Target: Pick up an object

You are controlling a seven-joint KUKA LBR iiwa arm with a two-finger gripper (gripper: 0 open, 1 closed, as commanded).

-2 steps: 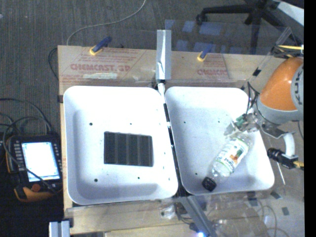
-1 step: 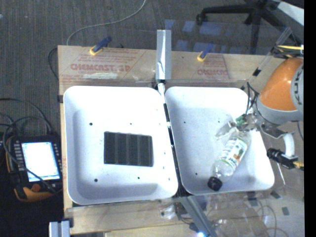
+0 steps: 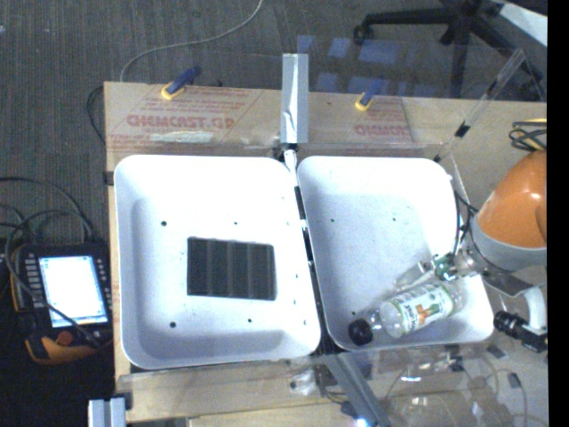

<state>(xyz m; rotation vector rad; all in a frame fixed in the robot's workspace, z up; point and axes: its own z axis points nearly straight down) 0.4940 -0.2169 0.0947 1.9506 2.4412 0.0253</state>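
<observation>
Beside the bottle in the right bin — dark tray left — tool grip unclear.

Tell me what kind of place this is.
Likely a robotics lab test bench: two white bins side by side on a board, a grey-and-orange robot arm reaching in, a handheld control pendant on carpet, office chair legs behind.

Arm is showing a rounded, glossy orange band over a pale grey shell, a darker seam running beneath it. Thin black cables are looping along its left side. A white cylindrical fitting with a black end is sticking out at lower right.
</observation>
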